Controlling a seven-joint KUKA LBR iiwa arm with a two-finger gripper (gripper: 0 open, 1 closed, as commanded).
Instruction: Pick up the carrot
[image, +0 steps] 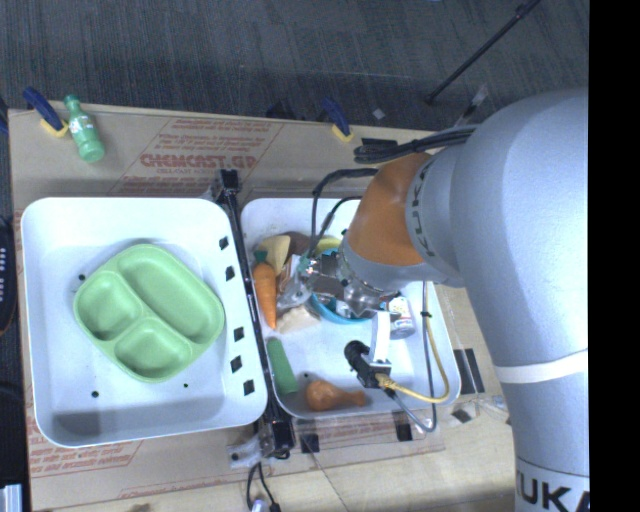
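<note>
**Carrot lying in right bin; gripper state not determinable**

The grey arm with the orange band (395, 215) reaches in from the right and covers much of the right-hand shallow white bin (440, 385). The brown cardboard-covered bench (180, 150) carries both bins side by side. The left-hand shallow white bin (45, 300) holds a light green three-compartment plastic plate (150, 310), lying flat near its centre.

The gripper (310, 280) is down inside the right bin, among the items at its upper left; whether it is released or clenched cannot be told, and nothing is seen grasped.

The orange carrot (265, 293) lies lengthwise against the right bin's left wall, just beside the gripper. Below it, along the same wall, lies a dark green cucumber-shaped item (281, 367). An orange-brown drumstick-shaped item (330, 395) rests near the bin's lower wall. A blue item (330, 307) sits partly under the wrist.

A small green bottle (87, 135) lies on the bench at upper left.
</note>
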